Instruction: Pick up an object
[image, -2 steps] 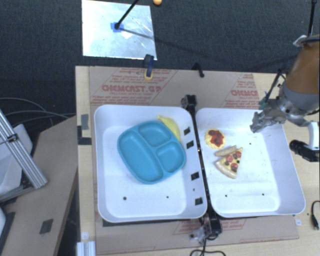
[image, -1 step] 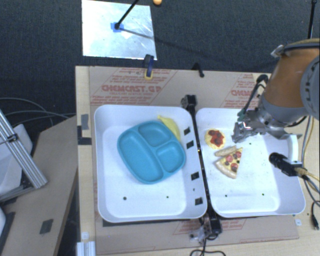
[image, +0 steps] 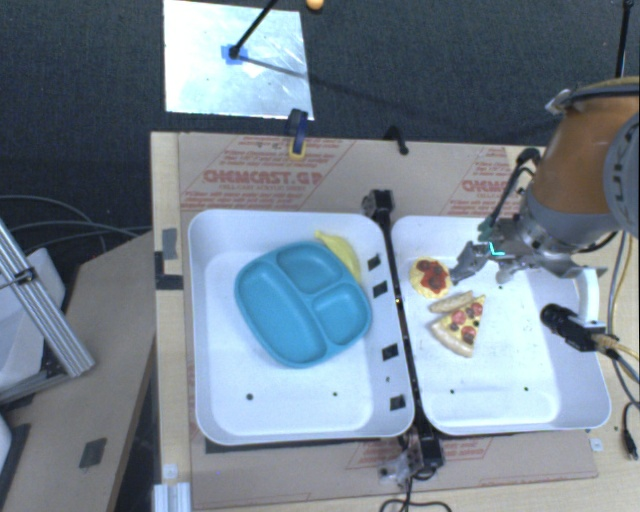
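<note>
Surface (image: 250, 165): two bins | claw (image: 470, 265) over right bin's pizza (image: 458, 324), lining up grasp | grip state unclear | tray (image: 300, 300) left

Before me lie two shallow white plastic bins: the left one (image: 215, 400) and, at its three o'clock, the right one (image: 520, 390), edges touching. Small black clips (image: 390, 352) run along the seam between them. Both sit on a brown printed cardboard sheet (image: 260, 175). At twelve o'clock of the left bin, a yellow-and-blue clamp (image: 297, 135) grips the cardboard's far edge. Beyond it, a shiny silver square sheet (image: 200, 60) lies on dark carpet (image: 80, 120). At nine o'clock stands a slanted aluminium rail (image: 40, 310).
</note>
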